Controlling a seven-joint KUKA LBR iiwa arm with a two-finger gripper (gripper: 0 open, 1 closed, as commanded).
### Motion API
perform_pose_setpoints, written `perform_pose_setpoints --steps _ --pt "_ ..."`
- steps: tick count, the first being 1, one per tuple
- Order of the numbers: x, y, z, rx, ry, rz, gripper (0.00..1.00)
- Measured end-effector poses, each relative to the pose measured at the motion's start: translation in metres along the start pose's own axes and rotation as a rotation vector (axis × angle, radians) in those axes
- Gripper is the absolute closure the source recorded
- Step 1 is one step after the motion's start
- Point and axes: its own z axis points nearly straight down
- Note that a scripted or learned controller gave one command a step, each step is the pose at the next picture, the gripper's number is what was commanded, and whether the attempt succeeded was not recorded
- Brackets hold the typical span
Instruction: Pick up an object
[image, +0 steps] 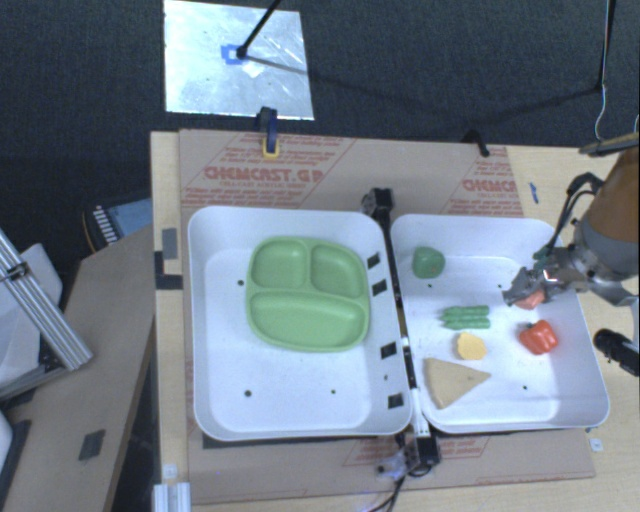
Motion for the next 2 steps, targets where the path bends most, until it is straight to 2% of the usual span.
perform_pose_setpoints --steps 1,2 --pt "-0.011 0.002 -0.057 0.0 -0.001 0.0 1.0" --pt "-0.011 0.003 -0.076 0.003 0.001 -0.001 1.0"
